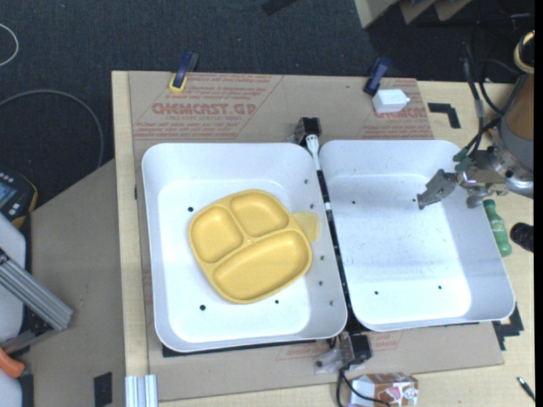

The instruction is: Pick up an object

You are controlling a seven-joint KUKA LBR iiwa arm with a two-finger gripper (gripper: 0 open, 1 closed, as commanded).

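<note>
The gripper (427,195) hangs over the right bin (407,299), near that bin's far right corner, its grey fingers (434,186) pointing toward the bins' shared middle edge. The fingers look spread a little, with nothing between them (bare white bin floor shows beneath the tips). A green object (497,225) lies along the right bin's right rim, just beside the wrist. The task's thing, a yellow divided plate (249,246) with three compartments, lies flat in the middle of the left bin (170,193), well apart from the gripper and across the divider between the bins. A small pale yellow piece (308,225) peeks out at the plate's right edge, toward the left bin's right wall.
</note>
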